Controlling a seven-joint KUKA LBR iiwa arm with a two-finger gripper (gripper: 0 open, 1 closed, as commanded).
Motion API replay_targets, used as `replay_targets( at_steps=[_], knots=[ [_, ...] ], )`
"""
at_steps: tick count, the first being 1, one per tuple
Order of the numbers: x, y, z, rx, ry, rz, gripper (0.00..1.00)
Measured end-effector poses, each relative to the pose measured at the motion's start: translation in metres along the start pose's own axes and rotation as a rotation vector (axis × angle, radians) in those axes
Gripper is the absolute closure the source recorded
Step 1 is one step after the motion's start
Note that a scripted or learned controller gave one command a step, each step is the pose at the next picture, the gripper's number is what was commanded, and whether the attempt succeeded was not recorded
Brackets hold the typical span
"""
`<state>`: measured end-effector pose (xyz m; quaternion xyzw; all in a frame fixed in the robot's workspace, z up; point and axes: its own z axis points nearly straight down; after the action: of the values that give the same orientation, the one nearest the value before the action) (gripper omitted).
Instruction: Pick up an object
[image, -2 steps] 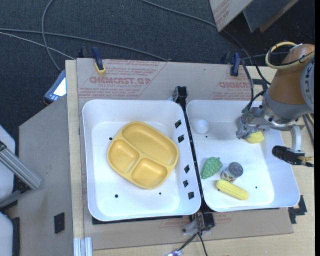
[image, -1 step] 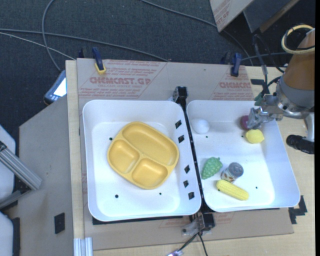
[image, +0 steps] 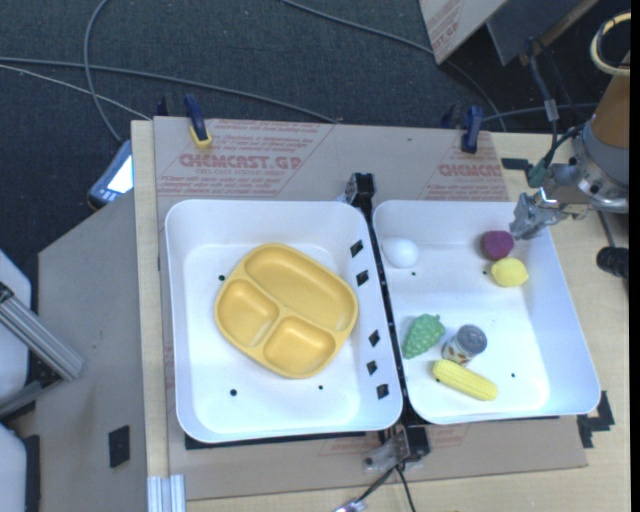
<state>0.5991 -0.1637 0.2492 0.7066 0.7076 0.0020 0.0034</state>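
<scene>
**A:** So where is the gripper now?

**B:** At the far right rim of the right bin, just beside the plum. Whether it is open or closed, I cannot tell; it is too small and blurred. Nothing visibly sits in it.

**A:** And what could it pick?

**B:** All the loose things lie in the right bin: the plum and the lemon touching each other near the gripper, a white ball by the divider, then grapes, a can and corn clustered toward the front.

**A:** Which is the sensible target?

**B:** The plum, I'd judge; it is nearest. The trouble is the lemon pressed against it. I'd come straight down and close across the plum on the axis that runs alongside the lemon, not toward it.

**A:** Room to work?

**B:** Tight on the right, where the bin wall rises close by. Open floor lies to the plum's left, toward the ball, so that side is free. The left bin holds a yellow tray, well apart from all this.
</scene>
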Motion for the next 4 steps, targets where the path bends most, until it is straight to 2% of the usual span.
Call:
replay_targets(
  at_steps=[1, 3, 4],
  knots=[
    [0.047, -0.014, -0.007, 0.009, 0.005, -0.004, 1.0],
    [0.139, -0.035, 0.015, 0.012, 0.005, -0.004, 1.0],
    [0.186, -0.043, 0.011, 0.011, 0.005, -0.004, 1.0]
  ],
)
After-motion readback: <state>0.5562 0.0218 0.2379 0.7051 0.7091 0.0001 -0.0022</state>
